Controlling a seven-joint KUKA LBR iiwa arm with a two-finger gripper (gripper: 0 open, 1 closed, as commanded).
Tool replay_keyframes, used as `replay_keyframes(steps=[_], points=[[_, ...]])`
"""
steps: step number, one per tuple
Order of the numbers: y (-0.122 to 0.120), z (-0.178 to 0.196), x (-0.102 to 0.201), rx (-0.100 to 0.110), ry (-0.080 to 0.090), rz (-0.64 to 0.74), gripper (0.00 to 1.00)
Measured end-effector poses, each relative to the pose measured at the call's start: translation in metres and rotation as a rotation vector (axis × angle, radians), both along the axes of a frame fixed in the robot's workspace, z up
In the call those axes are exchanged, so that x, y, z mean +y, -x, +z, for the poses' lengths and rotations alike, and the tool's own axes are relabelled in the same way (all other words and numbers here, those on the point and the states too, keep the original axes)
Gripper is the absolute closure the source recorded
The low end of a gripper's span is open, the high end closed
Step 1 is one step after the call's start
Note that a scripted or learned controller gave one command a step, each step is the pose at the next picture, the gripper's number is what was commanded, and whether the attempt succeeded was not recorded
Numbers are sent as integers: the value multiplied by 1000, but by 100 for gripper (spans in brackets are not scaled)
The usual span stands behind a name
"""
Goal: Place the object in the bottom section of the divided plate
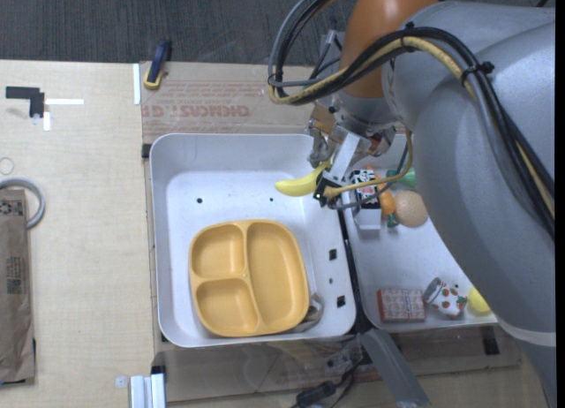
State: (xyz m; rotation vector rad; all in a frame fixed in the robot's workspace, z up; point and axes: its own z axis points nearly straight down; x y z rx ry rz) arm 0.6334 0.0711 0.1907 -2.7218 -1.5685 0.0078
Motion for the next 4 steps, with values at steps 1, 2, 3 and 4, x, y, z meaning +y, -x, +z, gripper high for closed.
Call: replay_keyframes(steps=[1,2,3,4], points=[[-3,-91,55,-1,2,-478,100],[-16,-98,94,-6,-1,-763,100],[-4,-98,156,-6,0,-848,100],[-6,-95,156,-16,-4,-847,0]])
